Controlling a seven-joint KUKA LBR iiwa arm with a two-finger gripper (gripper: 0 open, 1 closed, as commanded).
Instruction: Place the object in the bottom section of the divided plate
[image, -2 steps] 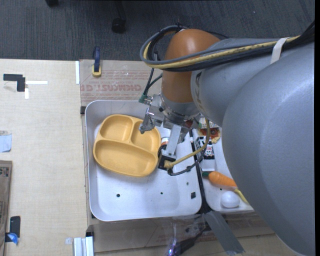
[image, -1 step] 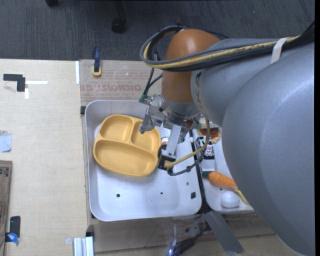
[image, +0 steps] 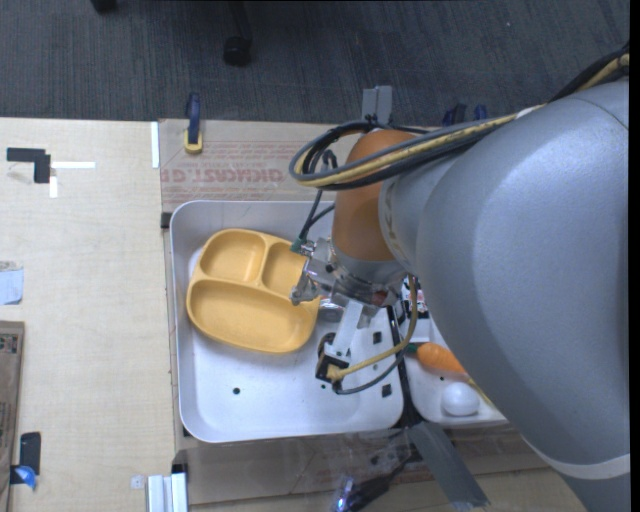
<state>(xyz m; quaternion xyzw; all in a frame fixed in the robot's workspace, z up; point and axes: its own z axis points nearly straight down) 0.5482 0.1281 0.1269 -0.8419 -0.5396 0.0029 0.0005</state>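
One big grey arm (image: 520, 250), mine, sweeps in from the right over the worktop (image: 80, 300) and covers most of the right bin (image: 432, 408). The left bin (image: 215, 405) is wide, with bare floor along its near side, so there's room to move. The plate (image: 240, 315) sits in its upper left. It has two small sections on top and a long bottom section running left to right. My claw (image: 316, 285) hangs at the plate's right edge, and I cannot tell whether it's spread or pinching anything. The likely object is the orange piece (image: 437, 356) in the right bin, right of the claw, with a white piece (image: 460, 399) just below it. The bottom section lies just left of the claw, and the plate's raised rim is the edge to clear.
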